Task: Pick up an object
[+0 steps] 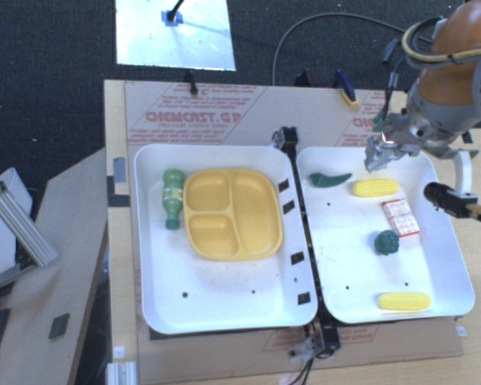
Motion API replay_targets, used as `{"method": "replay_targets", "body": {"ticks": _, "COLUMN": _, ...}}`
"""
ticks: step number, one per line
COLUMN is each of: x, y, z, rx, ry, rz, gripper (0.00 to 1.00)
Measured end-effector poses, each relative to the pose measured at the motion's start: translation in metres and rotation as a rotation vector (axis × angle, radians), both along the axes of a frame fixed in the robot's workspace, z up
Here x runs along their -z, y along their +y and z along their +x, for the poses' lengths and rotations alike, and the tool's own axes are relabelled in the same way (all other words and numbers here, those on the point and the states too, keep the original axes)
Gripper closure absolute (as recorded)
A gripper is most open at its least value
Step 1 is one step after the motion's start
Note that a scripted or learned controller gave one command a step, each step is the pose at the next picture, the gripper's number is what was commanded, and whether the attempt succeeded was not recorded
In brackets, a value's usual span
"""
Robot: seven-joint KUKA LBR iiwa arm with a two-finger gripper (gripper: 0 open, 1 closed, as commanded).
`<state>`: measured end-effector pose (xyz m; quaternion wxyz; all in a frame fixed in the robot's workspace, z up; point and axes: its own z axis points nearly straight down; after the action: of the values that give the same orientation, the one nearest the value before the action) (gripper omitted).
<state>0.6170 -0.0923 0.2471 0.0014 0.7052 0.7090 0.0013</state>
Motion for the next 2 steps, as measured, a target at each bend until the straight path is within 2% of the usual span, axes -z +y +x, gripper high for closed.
{"method": "replay_targets", "body": {"ticks": 1, "x": -0.005, "y": 0.051, "z": -0.002, "rx": -0.003, "ry": 0.002, "rz": 0.001, "gripper": 1.00}}
{"method": "replay_targets", "body": {"ticks": 2, "x": 0.010, "y": 0.102, "z": -0.011, "rx": -0.005, "ry": 0.004, "rz": 0.002, "gripper": 1.00}}
